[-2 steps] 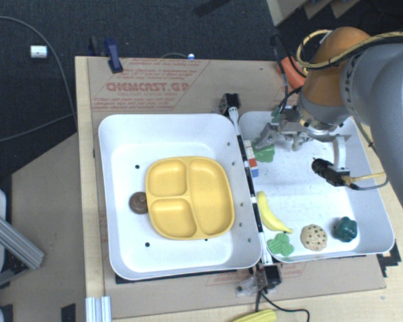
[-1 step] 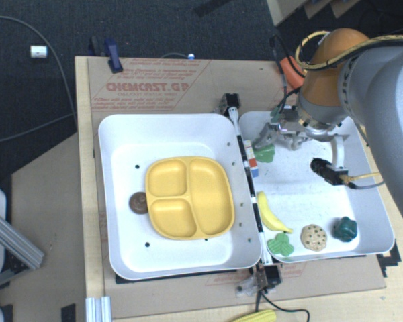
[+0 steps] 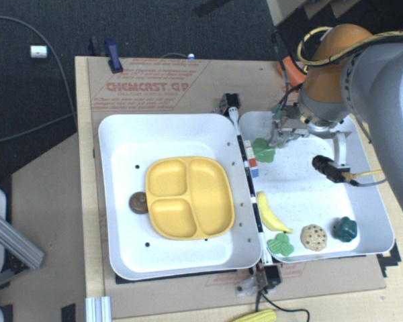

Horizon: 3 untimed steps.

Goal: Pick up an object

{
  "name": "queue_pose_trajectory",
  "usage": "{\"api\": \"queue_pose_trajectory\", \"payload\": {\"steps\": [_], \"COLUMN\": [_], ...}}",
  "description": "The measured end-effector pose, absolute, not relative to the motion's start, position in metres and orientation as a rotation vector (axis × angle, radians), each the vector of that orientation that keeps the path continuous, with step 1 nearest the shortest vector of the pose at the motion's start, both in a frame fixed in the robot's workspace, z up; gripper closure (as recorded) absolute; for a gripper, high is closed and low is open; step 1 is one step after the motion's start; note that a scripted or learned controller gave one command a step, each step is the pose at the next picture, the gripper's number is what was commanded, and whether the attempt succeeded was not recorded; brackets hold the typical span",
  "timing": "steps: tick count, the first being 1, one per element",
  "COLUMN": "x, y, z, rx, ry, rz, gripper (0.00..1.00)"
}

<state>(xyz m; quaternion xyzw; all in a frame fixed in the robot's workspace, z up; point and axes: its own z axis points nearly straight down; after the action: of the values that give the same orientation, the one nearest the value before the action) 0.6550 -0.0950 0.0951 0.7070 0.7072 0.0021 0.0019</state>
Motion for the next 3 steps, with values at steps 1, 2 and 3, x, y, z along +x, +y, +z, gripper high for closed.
{"api": "queue_pose_trajectory", "payload": {"steps": [1,2,3], "x": [0.655,0.666,0.667], "y": [-0.095,-0.091,-0.093], "z": [0.095,0.085,0.085], "rx": [2.219,2.219,2.219], "ry": [2.219,2.221,2.221], "rz": [0.006,0.003,0.003], "gripper": [0.0,0.0,0.0]}}
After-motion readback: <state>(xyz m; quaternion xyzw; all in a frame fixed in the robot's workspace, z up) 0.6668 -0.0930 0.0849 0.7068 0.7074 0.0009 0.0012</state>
